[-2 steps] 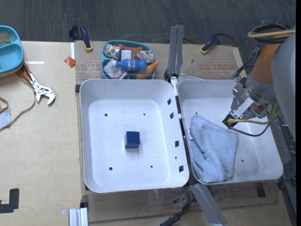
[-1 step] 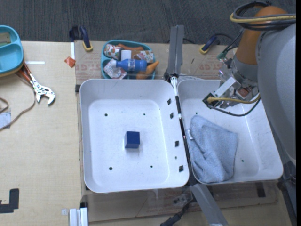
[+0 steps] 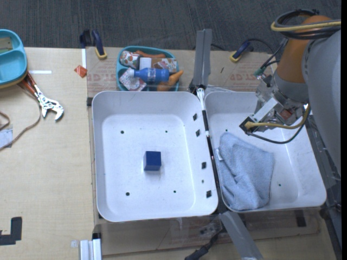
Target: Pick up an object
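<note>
My gripper (image 3: 250, 126): over right bin (image 3: 303, 191), can't tell its state
Towel (image 3: 246, 172): right bin, near me
Block (image 3: 153, 161): left bin (image 3: 108, 199)

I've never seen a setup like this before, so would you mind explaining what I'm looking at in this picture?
This is one camera fixed above a bench, looking down at a slant. The grey machine with the orange band is a robot arm reaching in from the right; its gripper hangs over the right bin. That bin has a grey cloth in it; the left bin has a small blue cube. Behind the bins sits a blue tub of assorted items, and a wrench lies on the bench to the left. I see nothing held.
</note>
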Robot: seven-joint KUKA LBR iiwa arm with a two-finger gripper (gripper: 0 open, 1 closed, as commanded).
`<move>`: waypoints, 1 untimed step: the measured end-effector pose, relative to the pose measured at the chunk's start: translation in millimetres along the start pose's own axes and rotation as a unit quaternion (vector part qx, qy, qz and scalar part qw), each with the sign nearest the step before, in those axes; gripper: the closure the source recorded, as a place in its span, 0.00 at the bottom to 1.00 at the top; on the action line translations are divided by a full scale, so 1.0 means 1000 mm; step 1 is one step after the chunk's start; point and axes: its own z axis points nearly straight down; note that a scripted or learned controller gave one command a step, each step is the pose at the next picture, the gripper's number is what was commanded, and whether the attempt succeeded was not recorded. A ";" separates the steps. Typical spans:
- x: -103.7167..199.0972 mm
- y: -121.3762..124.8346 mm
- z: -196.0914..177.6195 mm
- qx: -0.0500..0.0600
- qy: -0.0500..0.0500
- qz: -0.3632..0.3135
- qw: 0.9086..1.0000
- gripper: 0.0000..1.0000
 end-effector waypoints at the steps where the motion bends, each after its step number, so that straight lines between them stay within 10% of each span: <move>1: -0.001 0.000 -0.008 0.001 -0.002 -0.002 1.000 1.00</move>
